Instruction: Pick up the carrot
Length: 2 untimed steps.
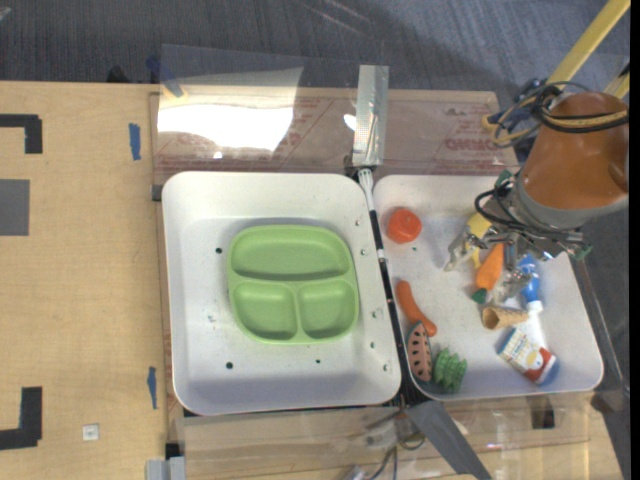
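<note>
Camera view: your gripper (490, 266) is closed on the carrot (489, 267) in the right bin (585, 368); lifting remains.

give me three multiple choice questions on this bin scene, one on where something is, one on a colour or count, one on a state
1. Where is the green divided tray?
A. in the left bin
B. in the right bin
C. on the wooden bench outside both bins

2. How many compartments does the tray have?
A. two
B. three
C. five

3. What is the state of the carrot?
A. lying in the tray
B. in the right bin under the end effector
C. lying on the wooden bench

Answers:
1. A, the tray sits in the middle of the left bin.
2. B, one long section above two smaller ones.
3. B, the carrot shows among the end effector's parts over the right bin; whether it is gripped cannot be told.
</note>
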Available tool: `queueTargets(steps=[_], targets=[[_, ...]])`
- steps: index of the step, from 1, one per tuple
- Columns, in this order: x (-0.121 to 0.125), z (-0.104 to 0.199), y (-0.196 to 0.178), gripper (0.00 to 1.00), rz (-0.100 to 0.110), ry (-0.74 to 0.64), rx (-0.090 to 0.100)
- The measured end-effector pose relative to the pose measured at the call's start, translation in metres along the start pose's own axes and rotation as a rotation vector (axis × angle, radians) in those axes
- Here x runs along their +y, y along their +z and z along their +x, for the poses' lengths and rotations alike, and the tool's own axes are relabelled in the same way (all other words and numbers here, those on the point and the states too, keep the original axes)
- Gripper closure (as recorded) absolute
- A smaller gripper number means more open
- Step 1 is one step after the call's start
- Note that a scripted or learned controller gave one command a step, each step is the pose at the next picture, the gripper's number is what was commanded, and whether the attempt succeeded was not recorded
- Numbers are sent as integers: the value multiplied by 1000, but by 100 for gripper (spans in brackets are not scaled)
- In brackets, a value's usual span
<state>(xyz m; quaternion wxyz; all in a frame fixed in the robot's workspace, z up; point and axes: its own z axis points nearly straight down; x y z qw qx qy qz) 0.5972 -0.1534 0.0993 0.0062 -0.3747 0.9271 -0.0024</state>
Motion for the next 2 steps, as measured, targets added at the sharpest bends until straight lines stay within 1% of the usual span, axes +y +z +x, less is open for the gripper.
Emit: queueTargets(steps=[1,2], targets=[[37,17,9,0,1,105,-1],[36,12,-5,100,8,104,-12]])
